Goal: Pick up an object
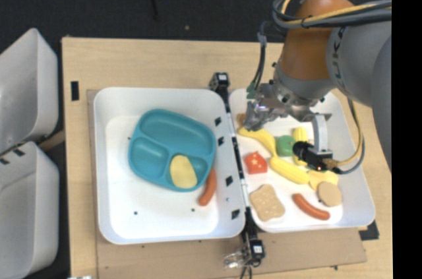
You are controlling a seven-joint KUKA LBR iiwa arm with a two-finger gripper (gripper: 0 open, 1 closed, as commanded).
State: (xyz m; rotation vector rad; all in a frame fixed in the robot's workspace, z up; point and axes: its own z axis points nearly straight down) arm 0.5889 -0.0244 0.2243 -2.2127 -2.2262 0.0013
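My gripper (pixel 256 114) hangs low over the far left corner of the right bin (pixel 353 202), just above the upper end of a yellow banana (pixel 262 140). Nothing is visibly held in it. Around the banana lie a red piece (pixel 256 163), a green piece (pixel 285 146), a yellow corn cob (pixel 300 134) and a second banana (pixel 290 171). Nearer the front edge are a slice of toast (pixel 267 202), a red sausage (pixel 310 206) and a tan round bun (pixel 328 193). The grey arm with its orange band (pixel 313 20) hides the bin's far part.
The left bin (pixel 112 205) holds a teal divided plate (pixel 165 146) with a pale yellow oval piece (pixel 183 172) on it. An orange sausage (pixel 208 189) lies beside the plate. A raised divider (pixel 232 159) separates the bins. A black cable (pixel 316 155) loops over the right bin.
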